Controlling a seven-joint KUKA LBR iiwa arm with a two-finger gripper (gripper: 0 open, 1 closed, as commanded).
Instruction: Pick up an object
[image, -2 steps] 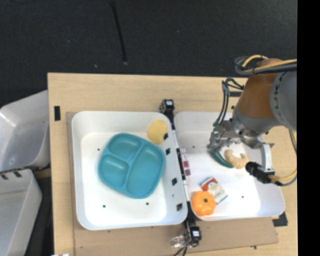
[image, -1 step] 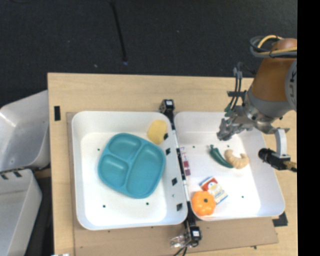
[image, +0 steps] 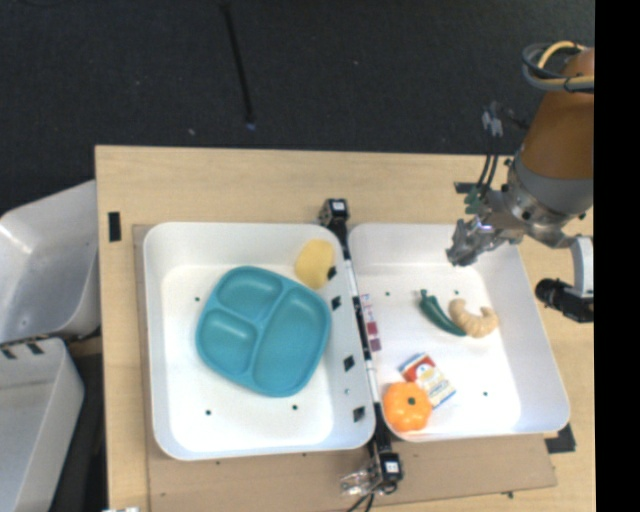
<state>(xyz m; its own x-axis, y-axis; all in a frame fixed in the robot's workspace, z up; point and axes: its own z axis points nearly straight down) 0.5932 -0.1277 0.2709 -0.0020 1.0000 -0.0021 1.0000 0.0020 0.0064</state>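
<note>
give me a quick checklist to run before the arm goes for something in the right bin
1. Targets in the right bin: ok. A tan curved toy, a dark green piece, a small red and white packet and an orange pumpkin lie there.
2. Gripper over the right bin: ok, near its far edge.
3. Jaws open: cannot tell.
4. Gripper free of load: cannot tell, nothing visible in it.
5. Targets separated: not ok. The tan toy touches the green piece; the pumpkin touches the packet and sits by the near rim.
6. Left bin undisturbed: ok. The blue divided plate and yellow object lie apart from the gripper.
</note>
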